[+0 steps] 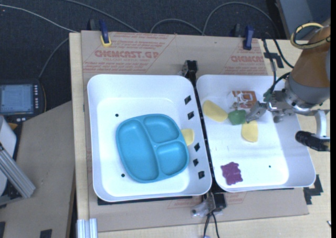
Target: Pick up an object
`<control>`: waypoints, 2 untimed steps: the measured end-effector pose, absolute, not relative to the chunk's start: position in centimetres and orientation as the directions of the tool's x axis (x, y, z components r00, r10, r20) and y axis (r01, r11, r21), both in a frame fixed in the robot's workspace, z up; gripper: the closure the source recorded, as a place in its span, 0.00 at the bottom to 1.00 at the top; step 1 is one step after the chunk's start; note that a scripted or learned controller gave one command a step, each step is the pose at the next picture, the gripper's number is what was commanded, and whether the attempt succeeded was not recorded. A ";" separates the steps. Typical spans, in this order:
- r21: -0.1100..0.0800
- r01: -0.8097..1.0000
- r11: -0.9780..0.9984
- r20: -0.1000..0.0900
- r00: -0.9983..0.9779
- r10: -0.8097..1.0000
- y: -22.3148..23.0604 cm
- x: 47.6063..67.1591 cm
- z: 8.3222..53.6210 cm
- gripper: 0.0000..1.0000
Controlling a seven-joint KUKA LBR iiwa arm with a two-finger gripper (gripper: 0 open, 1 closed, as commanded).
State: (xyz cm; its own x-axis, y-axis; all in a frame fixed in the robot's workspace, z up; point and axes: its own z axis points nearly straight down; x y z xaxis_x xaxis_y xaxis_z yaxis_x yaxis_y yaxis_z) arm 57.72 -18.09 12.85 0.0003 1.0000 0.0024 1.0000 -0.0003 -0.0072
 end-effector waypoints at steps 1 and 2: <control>-0.007 1.000 0.000 0.003 0.000 1.000 -18.0 57.6 8.2 0.00; 0.001 1.000 0.000 0.002 0.000 1.000 -18.0 57.8 9.7 1.00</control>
